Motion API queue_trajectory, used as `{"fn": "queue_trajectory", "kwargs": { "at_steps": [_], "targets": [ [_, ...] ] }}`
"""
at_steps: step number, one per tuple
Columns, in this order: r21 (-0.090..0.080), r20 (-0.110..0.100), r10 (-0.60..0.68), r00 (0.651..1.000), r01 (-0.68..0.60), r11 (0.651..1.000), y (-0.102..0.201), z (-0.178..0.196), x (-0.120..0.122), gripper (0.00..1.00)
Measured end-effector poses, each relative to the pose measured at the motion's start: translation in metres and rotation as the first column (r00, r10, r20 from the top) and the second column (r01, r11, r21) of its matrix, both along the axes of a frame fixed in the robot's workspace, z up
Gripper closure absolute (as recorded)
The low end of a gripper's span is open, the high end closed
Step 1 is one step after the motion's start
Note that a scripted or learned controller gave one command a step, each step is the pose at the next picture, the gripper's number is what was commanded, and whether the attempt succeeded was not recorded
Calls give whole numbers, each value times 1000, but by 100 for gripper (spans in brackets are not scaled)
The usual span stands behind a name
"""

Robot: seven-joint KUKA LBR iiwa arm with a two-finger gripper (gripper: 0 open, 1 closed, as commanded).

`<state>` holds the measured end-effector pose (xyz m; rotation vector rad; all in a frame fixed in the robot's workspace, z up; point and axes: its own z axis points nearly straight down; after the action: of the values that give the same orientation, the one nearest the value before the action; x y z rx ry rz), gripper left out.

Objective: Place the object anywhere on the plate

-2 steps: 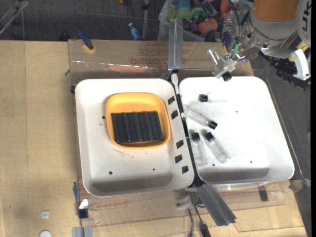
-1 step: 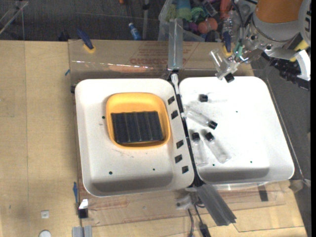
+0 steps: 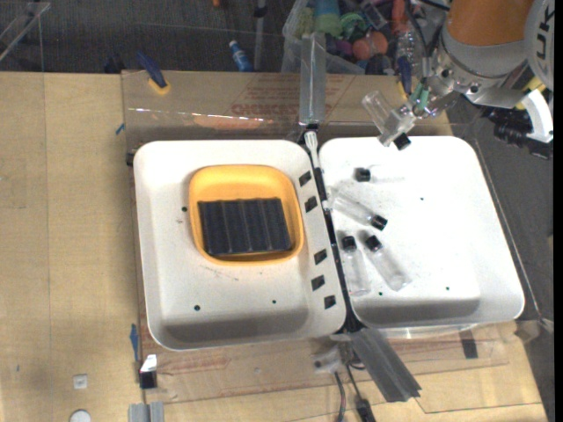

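A clear plastic vial (image 3: pixel 383 117) with a black cap hangs pinched in the gripper (image 3: pixel 413 112) above the right bin's (image 3: pixel 457 236) far rim; more clear vials (image 3: pixel 374 244) lie inside that bin, while the left bin (image 3: pixel 167 262) carries a glossy yellow plate (image 3: pixel 242 178) with a ribbed black block (image 3: pixel 244 225), and the arm (image 3: pixel 493 16) leans in from upper right

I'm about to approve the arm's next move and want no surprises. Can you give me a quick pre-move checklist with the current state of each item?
1. Clear plastic vial with black cap sits between the two-finger gripper's fingers: ok.
2. Vial raised above the right white bin: ok.
3. Yellow square plate sits in the left white bin: ok.
4. Dark ribbed insert covers much of the plate; landing stability: cannot tell.
5. Grip firmness: cannot tell.
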<state>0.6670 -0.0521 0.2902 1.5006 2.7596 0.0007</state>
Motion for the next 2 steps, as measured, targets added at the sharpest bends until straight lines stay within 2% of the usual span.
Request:
{"fn": "queue_trajectory", "kwargs": {
  "at_steps": [1,2],
  "targets": [
    [-1,2,57,998,-57,998,-3,2,0,100],
    [0,-1,91,996,-91,996,19,-8,0,100]
  ]
}}
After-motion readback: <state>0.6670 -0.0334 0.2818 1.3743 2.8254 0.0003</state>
